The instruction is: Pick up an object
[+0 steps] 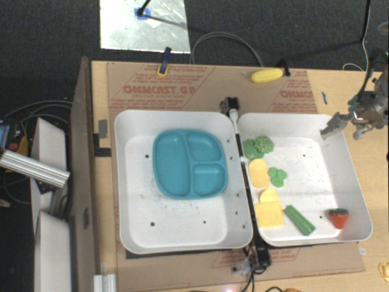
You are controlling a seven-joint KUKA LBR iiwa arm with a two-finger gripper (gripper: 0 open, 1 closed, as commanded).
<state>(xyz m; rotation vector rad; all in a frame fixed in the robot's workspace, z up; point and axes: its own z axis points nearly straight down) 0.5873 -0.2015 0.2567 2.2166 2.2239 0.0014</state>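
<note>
Two shallow white bins sit side by side on the worktop (200,81), which is covered with brown printed cardboard. The left bin (130,163) holds a teal divided plate (189,164) lying flat near its middle. The right bin (340,163) holds the loose objects: a green bumpy toy (260,145) at its far left, a pale yellow piece (258,173) just nearer than that, a small green leafy piece (278,176) touching or just beside the yellow piece's right edge, a yellow block (269,212) at the near left, a green stick-like piece (299,219) lying at a slant just right of the block, and a red-and-orange toy with a dark top (338,217) in the near right corner. The gripper (346,123) hangs at the far right corner of the right bin, above its rim, well apart from every object in it. Its jaws look spread apart, one grey finger (332,126) slanting left over the bin's corner, and nothing lies between them. A yellow banana-shaped toy (266,75) lies on the cardboard beyond the right bin, and a small yellow-and-blue clamp (164,66) sits at the cardboard's far edge.
</note>
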